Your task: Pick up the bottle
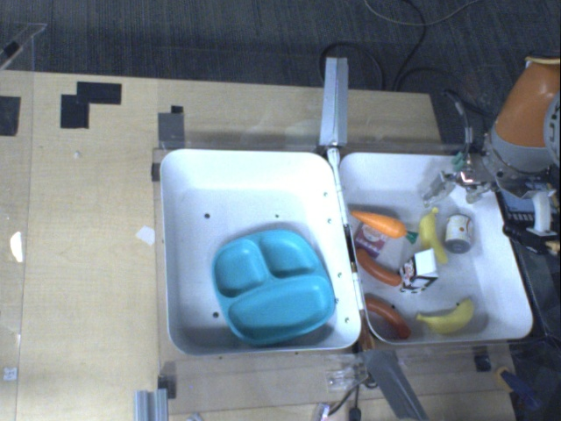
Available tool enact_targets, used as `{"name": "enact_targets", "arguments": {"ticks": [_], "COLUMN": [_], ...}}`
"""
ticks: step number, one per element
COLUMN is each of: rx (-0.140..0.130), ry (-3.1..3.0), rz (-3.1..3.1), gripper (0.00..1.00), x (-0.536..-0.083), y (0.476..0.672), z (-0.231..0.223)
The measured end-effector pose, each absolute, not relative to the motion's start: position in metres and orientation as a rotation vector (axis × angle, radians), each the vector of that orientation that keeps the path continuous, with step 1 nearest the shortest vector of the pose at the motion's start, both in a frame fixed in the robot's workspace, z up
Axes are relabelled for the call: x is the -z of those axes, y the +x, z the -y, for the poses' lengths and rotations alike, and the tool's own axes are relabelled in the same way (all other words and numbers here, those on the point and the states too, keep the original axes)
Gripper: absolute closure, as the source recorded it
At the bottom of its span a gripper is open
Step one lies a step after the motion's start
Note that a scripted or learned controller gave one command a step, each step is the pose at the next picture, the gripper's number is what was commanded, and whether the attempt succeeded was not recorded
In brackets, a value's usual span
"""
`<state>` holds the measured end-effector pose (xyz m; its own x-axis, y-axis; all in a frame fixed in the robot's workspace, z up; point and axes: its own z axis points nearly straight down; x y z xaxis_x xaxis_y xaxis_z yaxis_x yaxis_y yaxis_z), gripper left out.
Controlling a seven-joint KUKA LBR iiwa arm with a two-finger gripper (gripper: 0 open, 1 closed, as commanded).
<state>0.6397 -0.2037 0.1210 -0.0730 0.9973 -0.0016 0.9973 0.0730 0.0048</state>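
Observation:
In the right bin (517, 279), a small pale cylinder that looks like the bottle (458, 231) lies on its side toward the right of the bin. The gripper (450, 183) hangs over the bin's far right part, a short way above and behind the bottle and apart from it. Nothing shows between its fingers. The arm's orange band (524, 103) rises behind it at the right edge.
Around the bottle lie a yellow item (428, 233), a carrot (380, 224), a small white box (422, 267), two sausages (377, 270), and a banana (447, 317). The left bin (188, 235) holds a blue divided plate (273, 283).

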Motion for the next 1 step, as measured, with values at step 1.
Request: {"name": "enact_targets", "arguments": {"ticks": [1], "rx": [-0.006], "ry": [2.05], "rz": [-2.37], "gripper": [0.0], "x": [-0.1569], "y": [0.671], "z": [0.2053]}}
